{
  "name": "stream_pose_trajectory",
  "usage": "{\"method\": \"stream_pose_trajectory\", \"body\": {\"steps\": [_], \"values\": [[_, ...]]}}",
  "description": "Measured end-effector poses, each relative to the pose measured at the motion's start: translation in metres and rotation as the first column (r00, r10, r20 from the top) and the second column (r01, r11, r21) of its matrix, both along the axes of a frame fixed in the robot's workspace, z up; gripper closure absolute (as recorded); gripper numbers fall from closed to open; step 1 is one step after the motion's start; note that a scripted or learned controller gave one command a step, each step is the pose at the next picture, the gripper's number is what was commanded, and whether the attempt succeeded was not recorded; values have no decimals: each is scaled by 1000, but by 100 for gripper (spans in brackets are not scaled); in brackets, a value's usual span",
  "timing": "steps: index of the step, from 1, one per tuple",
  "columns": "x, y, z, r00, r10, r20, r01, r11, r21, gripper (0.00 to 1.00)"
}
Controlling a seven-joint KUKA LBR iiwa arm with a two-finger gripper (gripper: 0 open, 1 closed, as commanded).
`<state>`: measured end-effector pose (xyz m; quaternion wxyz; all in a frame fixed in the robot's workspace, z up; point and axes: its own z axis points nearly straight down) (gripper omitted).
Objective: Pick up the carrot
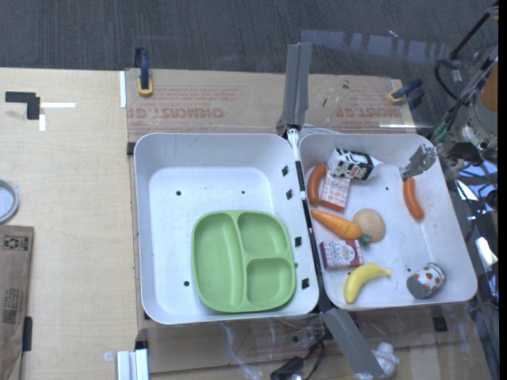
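**Right bin: carrot and neighbours, as found**

Right of centre sat the right bin (458, 236), holding the listed items. The carrot (336, 223) lay on the bin floor near its left wall, slanted, leafy end toward a round tan ball (369, 224) that it touched. Just beyond its far end stood a red-and-white carton (336, 192) beside an orange sausage (316, 182). Nearer lay a second small carton (341, 253) and a banana (362, 279). A black-and-white cow-print box (351, 165) lay at the far side, a second sausage (413, 199) to the right. The gripper (417, 161) hung over the far right corner, well apart from the carrot; whether its jaws were apart or together could not be told. The left bin (158, 212) held a green divided tray (243, 260).
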<state>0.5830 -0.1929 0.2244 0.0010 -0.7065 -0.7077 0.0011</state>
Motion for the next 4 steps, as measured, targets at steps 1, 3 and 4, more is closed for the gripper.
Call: {"method": "stream_pose_trajectory", "body": {"steps": [1,3,4], "values": [[-48,74,2,988,156,0,-156,988,1,0],[-34,85,-109,957,291,14,-291,957,-8,100],[-4,123,-6,951,309,2,-309,951,-1,100]]}}
